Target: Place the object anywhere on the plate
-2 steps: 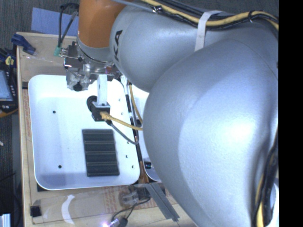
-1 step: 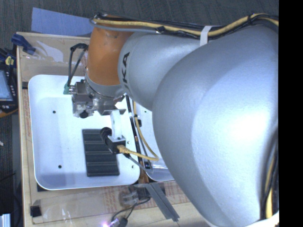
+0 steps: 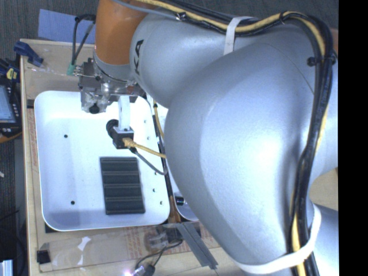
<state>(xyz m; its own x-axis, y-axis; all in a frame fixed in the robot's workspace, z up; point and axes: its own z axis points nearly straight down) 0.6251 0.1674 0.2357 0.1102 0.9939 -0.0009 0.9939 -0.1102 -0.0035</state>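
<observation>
Gripper was over left bin, near its upper edge; open or clenched, couldn't tell. Dark ribbed block lay flat in same bin, apart from it. Arm hid the rest; pale rim, poss. plate, peeked out.

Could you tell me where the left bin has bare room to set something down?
The left bin has wide bare floor between its left wall and the black ribbed block. It is crowded at the far end, around the gripper, and tight between the block and the right wall.
</observation>
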